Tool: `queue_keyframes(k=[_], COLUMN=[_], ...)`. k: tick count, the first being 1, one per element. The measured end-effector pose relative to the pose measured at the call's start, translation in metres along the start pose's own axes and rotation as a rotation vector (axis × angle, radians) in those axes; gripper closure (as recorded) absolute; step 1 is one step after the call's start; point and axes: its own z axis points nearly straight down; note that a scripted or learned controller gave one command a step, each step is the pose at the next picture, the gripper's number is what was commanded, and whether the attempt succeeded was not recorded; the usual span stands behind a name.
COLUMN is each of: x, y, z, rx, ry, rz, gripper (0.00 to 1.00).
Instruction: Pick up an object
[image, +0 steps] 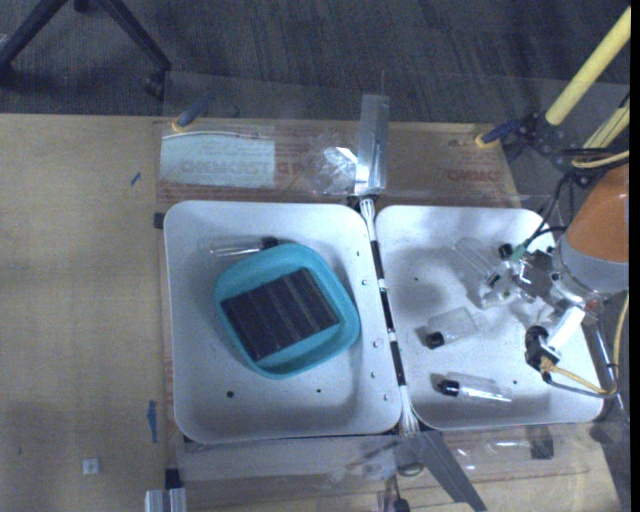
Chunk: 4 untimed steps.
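My gripper (497, 285), whose state I cannot tell, hangs over the right bin (420, 230); the clear vial (470, 388) looks light, slick, best pinched mid-barrel.

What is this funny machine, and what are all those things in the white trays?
You are looking down from a camera fixed above a workbench. The grey and orange thing on the right is a robot arm. Its end effector, the part that grabs, reaches over the right white bin. A program tells it to pick something up.

The left white bin holds a blue tray with a dark ridged inside, and a clear tube with a black cap just behind it. The right bin holds more clear things with black caps: one near the middle and a long one near the front. I can't tell if the end effector holds anything.
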Motion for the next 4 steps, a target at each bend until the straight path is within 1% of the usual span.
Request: queue_keyframes(k=[1, 2, 3, 4], x=[0.0008, -0.0036, 0.0015, -0.0006], y=[0.0002, -0.0041, -0.0006, -0.0049], z=[0.0007, -0.0063, 0.0013, 0.0008], rx=[0.005, 0.007, 0.009, 0.006], ry=[-0.004, -0.008, -0.006, -0.010], rz=[-0.048, -0.064, -0.087, -0.156], gripper=[0.00, 0.00, 0.00, 0.00])
